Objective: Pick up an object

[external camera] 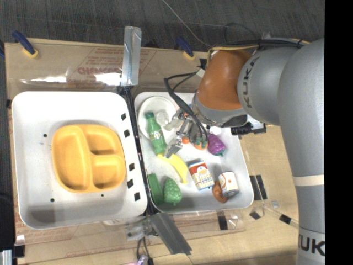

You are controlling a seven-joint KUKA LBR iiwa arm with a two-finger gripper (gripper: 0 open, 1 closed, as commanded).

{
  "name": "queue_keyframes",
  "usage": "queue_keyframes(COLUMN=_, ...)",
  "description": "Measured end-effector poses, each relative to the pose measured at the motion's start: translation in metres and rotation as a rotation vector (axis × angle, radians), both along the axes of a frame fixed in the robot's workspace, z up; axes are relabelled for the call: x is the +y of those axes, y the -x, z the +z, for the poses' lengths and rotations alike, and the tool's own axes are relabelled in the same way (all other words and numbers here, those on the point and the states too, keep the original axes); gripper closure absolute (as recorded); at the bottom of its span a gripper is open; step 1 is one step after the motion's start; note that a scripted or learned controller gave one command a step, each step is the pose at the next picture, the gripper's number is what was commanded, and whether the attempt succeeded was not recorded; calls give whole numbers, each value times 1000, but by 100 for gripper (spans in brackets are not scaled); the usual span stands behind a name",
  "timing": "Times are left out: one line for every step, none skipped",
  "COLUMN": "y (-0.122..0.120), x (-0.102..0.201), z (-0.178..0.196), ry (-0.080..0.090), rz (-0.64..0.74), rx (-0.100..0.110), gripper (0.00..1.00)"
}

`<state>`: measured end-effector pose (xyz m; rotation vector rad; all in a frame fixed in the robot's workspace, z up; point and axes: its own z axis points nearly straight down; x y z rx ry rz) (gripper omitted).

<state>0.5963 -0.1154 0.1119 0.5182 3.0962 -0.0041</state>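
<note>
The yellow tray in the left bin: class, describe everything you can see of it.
The yellow tray looks like glossy moulded plastic, roughly rectangular with rounded corners. Raised ridges split it into three compartments: one long one on the left, two smaller ones stacked on the right. It lies flat and face up, slightly rotated, near the middle of the left white bin, resting on its floor. Nothing sits in it.

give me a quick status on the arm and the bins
Gripper low in right bin, over green bottle and banana. Nothing seen held. Grapes, cans crowd close. Yellow tray sits in left bin.
</note>
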Motion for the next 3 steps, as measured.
queue_keyframes(y=75, x=-34, z=-21, ry=-3, rz=109, rx=4, gripper=0)
queue_keyframes(y=85, x=14, z=-21, ry=-5, rz=-415, rx=5, gripper=0)
queue_keyframes(y=84, x=14, z=-11, ry=-5, rz=-407, rx=5, gripper=100)
